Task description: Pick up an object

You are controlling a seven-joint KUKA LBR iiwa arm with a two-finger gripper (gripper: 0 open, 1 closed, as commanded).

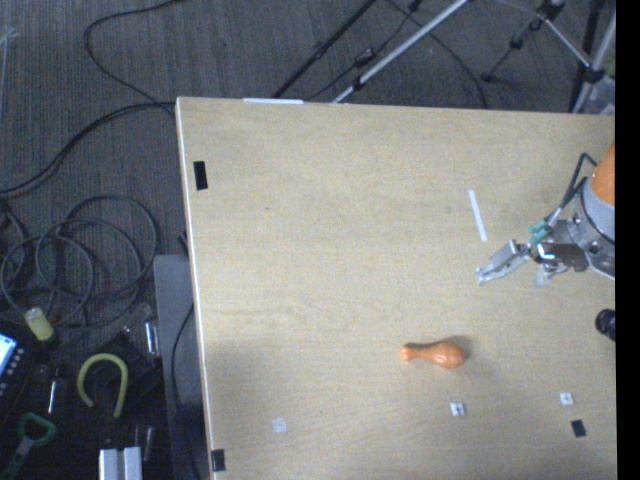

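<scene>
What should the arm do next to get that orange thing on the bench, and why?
Probably swing the gripper toward the near edge and a little left, until it is over the orange pear-shaped object. The object lies alone on the tan benchtop, apart from the gripper, with nothing between them.

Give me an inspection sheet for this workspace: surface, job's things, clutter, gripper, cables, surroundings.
Surface: pale wooden tabletop, lit unevenly, with a shadow across its lower left part.
Job's things: one orange pear-shaped object lying on its side, apart from the gripper.
Clutter: a thin white stick; a black marker near the left edge; small white tags and a black tag lower right.
Gripper: gripper at the right, above the orange object and below the stick, holding nothing; finger state unclear.
Cables: black cables coiled on the floor at left.
Surroundings: grey carpet, tripod legs at top, a green U-shaped item at bottom left.
</scene>
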